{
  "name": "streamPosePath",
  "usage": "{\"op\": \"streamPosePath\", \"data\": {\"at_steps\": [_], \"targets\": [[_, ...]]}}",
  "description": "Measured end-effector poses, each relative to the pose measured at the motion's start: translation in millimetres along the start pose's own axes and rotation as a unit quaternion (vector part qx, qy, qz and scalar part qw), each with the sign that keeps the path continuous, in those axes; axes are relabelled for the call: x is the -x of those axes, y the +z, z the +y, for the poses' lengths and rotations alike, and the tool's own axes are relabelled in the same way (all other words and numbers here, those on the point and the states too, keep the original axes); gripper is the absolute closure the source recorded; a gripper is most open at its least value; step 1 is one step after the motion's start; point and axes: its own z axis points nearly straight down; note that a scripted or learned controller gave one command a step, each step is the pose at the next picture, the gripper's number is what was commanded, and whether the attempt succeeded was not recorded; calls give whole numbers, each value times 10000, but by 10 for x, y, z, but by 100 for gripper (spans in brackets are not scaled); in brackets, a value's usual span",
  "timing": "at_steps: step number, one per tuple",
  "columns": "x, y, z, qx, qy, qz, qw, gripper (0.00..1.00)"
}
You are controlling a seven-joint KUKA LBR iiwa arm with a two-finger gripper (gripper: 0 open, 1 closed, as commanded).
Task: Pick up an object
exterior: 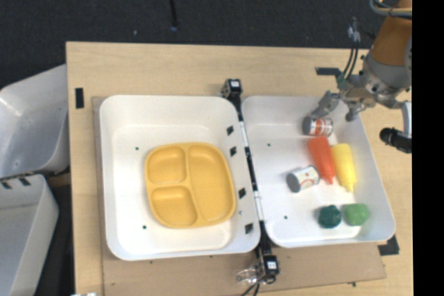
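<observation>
- The grey arm with an orange band reaches in from the right of the camera view, and its two-finger gripper (338, 107) hangs over the far corner of the right-hand shallow white bin (277, 111).
- The two fingers (324, 106) are spread apart, one toward the left and one toward the right, with nothing between them; the jaws stand open and empty.
- Just below the left finger lies a small can with a red and white label (318, 126), on its side and close to the bin's far wall. It is judged the likeliest target, being nearest the gripper.
- Other candidates lie nearer the viewer in the same bin: an orange carrot-shaped toy (320, 157) touching a yellow elongated toy (344, 164), a small grey and white can (302, 179) just beside the carrot, and a dark green round toy (329, 216) next to a light green one (356, 213).
- The left-hand white bin (125, 118) holds a yellow plastic divided plate (189, 184), well apart from the gripper.
- To do the step well, the gripper should probably shift a little toward the viewer and left, so the red-labelled can sits midway between the fingers before it descends.
- The fingers would best straddle the can across its round body, since a can on its side may roll if nudged by one finger first.
- The nearby bin wall could block a finger, so a straight descent seems wise.
</observation>
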Motion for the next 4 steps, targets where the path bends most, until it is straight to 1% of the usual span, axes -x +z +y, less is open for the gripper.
{"op": "streamPosePath", "data": {"at_steps": [1, 2, 3, 4], "targets": [[-27, 422, 17, 2, -20, -1, 10000, 0], [-13, 284, 31, 29, -29, -20, 10000, 100], [-27, -147, 8, 25, -17, 10, 10000, 100], [11, -782, -27, 44, -10, -2, 10000, 100]]}}
